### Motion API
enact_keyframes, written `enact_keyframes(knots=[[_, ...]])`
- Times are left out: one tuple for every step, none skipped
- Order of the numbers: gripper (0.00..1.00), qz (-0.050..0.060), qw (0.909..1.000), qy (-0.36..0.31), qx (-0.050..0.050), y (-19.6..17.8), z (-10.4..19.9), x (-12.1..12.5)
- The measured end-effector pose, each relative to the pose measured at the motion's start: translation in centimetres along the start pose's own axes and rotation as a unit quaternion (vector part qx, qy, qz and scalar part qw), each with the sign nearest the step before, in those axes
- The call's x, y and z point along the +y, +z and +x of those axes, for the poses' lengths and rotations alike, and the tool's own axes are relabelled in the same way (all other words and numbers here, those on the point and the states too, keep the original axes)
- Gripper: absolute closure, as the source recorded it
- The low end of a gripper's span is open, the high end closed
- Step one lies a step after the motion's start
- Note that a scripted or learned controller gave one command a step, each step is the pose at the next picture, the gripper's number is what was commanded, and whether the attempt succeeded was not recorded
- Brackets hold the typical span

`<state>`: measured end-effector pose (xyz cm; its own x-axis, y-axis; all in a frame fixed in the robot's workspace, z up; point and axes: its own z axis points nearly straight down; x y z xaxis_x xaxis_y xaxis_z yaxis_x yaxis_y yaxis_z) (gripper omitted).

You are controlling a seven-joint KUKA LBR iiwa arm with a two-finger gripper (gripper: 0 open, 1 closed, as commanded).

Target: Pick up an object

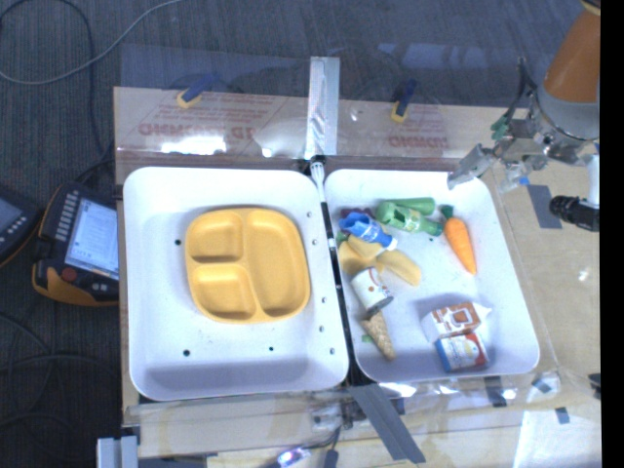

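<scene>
Camera view. Two white bins are seen side by side on the counter [546, 291]. The right bin [507, 261] is taken as landmark. The left bin [146, 291] lies touching its left wall and carries a yellow sectioned tray [249, 264].

Inside the right bin, loose items are noted: a carrot [461, 244] near the far right wall; a green item [409, 214] along the far wall; a blue-and-white item [367, 229] at the far left corner; a banana [385, 259] just nearer than that; a small can [370, 289] at the left wall, mid-depth; a cone-shaped item [380, 334] nearer still; a small carton [454, 317] and a blue-lidded tub [460, 351] toward the near right corner.

The arm [575, 52] is seen beyond the far right corner of the right bin. The pincer [475, 167] is held above that corner's rim; nothing is seen between its fingers. Whether it is spread or pressed together cannot be told at this size.

Step in hand, as judged: approach, before any grasp. No target has been singled out; the carrot lies closest to the pincer and apart from the other items. The next move is judged to call for travel inward over the bin, alignment across the carrot's narrow width, then descent.
</scene>
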<state>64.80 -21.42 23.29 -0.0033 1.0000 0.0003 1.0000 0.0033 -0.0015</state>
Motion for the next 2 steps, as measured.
enact_keyframes(knots=[[0.00, 0.001, 0.9994, -0.034, 0.002, 13.3, 0.5, -3.7], [0.00, -0.004, 0.9924, 0.123, -0.001, 14.3, 2.2, -3.4]])
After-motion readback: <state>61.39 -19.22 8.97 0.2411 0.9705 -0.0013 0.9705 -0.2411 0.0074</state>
